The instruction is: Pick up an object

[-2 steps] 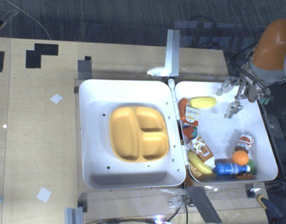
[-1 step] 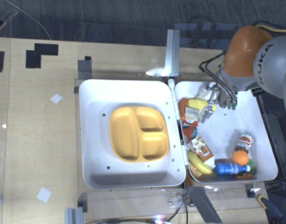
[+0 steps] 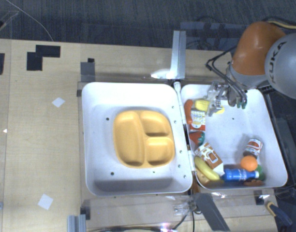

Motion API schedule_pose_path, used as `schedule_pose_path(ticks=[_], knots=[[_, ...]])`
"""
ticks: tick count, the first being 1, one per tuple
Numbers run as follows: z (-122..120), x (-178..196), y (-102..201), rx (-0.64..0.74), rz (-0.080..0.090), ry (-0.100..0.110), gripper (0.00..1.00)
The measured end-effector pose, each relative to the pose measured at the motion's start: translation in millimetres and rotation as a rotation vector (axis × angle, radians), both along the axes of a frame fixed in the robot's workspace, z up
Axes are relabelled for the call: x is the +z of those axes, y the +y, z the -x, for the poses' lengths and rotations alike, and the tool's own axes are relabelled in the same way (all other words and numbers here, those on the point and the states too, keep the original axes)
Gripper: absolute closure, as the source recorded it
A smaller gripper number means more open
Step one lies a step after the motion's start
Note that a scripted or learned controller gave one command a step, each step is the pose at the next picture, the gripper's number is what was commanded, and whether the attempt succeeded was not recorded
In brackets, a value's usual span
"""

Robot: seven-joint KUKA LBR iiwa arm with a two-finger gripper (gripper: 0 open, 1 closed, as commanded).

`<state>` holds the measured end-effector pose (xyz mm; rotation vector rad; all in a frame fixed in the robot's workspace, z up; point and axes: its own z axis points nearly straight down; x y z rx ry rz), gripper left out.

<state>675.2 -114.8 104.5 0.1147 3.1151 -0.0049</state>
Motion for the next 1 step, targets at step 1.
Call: schedule_pose_path(ticks=[1], knots=[[7.5, 85.9, 69.8, -0.281, -0.011, 0.008, 1.0]])
